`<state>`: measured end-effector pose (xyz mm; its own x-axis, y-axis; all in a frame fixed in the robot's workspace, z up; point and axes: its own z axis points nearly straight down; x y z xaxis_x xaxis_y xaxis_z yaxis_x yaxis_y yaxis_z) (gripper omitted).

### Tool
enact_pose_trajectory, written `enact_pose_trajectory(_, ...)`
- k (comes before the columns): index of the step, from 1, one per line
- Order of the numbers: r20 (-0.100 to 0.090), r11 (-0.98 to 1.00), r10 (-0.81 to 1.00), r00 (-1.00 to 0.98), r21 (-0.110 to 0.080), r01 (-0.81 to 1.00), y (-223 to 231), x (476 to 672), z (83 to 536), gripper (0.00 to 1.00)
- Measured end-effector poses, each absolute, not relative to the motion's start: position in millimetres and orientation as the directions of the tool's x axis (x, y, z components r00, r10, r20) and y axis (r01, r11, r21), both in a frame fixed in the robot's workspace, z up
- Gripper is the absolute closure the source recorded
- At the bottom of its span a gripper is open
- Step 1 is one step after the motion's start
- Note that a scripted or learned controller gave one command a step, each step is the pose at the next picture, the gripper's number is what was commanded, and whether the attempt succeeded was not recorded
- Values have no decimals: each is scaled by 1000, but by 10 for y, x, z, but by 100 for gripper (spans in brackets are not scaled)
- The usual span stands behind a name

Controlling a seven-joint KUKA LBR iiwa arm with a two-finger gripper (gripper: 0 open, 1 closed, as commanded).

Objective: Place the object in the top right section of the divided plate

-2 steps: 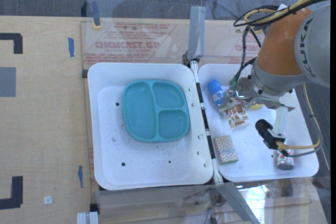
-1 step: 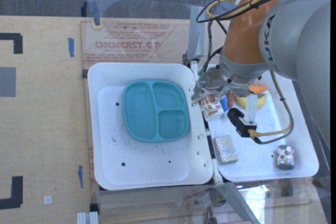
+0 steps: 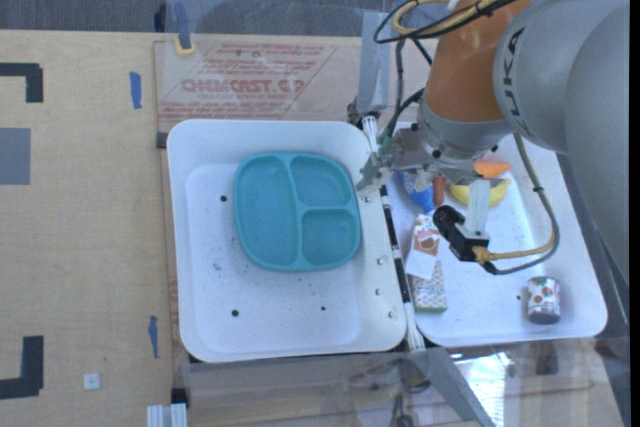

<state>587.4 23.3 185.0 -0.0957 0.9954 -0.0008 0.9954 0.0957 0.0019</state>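
Looming nearest, our arm (image 3: 540, 45) is hiding the hand's (image 3: 440, 177) grip from us while the divided plate (image 3: 297, 211) left of it is sitting empty, placing undone.

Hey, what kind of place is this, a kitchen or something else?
Likely a robotics lab bench, not a kitchen: a grey and orange robot arm over two shallow white bins, blue tape markers on the wooden benchtop.

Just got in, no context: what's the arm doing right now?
The grey KUKA arm is reaching over the right white bin, its tool down among a small carton, a little printed can and yellow and orange pieces. The teal divided plastic plate lies in the left white bin, with nothing in its sections.
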Motion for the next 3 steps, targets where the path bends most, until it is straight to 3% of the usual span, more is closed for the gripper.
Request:
enact_pose_trajectory(1, -2, 97, 995, -97, 5, 995, 236, 5883, 1955, 100)
enact_pose_trajectory(2, -3, 486, 874, -486, 4, 874, 864, 6673, 1862, 100)
enact_pose_trajectory(3, -1, 605, 796, -605, 1, 796, 1041, 6674, 1502, 100)
